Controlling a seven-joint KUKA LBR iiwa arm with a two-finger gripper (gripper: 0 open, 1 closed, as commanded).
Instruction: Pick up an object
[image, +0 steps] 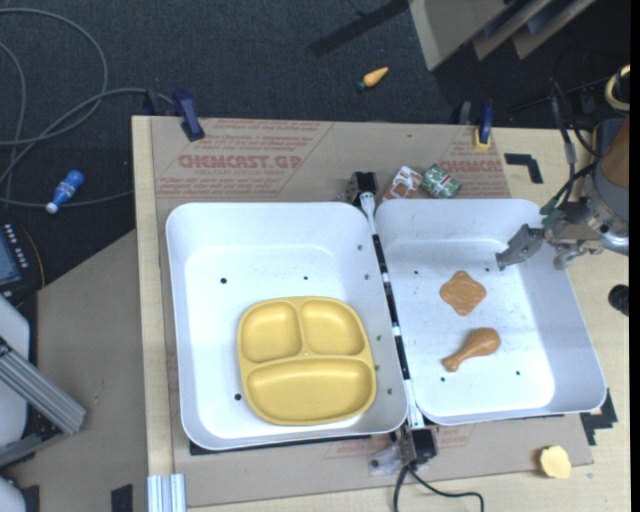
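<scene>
Dark carpet floor (250, 60) with grey cables (60, 60) surrounds the cardboard-topped bench (250, 150).

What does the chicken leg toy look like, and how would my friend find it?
Look in the right white bin, the one without the yellow plate. Two brown toys lie near its middle. The chicken leg is the lower one, long with a fat end and a thin bone end, while the one above it is flat and roundish.

Two bins (200, 300) of smooth white plastic with a slight sheen rest on a matt brown cardboard sheet (260, 150) printed in red. At lower left, the yellow divided plate (305, 360) looks like smooth, semi-gloss plastic; the drumstick (472, 349) at lower right appears matt tan plastic.
</scene>
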